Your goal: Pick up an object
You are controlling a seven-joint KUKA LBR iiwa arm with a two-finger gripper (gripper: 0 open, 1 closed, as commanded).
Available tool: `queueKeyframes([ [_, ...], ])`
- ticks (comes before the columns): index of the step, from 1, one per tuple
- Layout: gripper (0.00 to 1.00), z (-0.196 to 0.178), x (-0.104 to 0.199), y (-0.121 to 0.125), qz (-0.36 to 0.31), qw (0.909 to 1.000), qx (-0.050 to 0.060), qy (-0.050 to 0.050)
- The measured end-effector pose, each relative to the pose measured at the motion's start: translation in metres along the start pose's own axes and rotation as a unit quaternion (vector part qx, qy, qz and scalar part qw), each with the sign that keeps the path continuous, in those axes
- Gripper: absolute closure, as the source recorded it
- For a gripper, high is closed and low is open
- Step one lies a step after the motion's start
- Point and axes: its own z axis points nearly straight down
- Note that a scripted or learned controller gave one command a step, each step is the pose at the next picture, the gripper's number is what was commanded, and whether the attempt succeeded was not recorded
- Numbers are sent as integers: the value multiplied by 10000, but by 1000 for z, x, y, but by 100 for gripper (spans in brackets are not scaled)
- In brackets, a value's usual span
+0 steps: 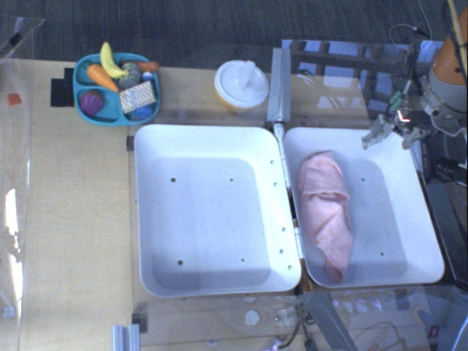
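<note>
Hovering with my gripper spread open and empty over the far right corner of the right bin, I see the pink cloth lying down-left of me, its long axis running from far rim toward near rim.

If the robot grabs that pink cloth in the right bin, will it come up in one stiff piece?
Probably not. The pink cloth lies bunched in soft folds, so it would likely droop and unfold from wherever it is pinched. It looks light. Being soft, it should not roll or break, though a thin fold could slip free.
</note>
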Motion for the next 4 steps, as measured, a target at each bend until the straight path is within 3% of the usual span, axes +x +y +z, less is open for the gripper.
queueKeyframes([
  [1,0,155,11,8,-820,9966,-27,-3],
  [2,0,159,61,-9,-1062,9943,-72,-12],
  [3,0,159,63,-66,-1043,9945,-76,-12],
  [4,0,160,69,-14,-81,9999,-67,-7],
])
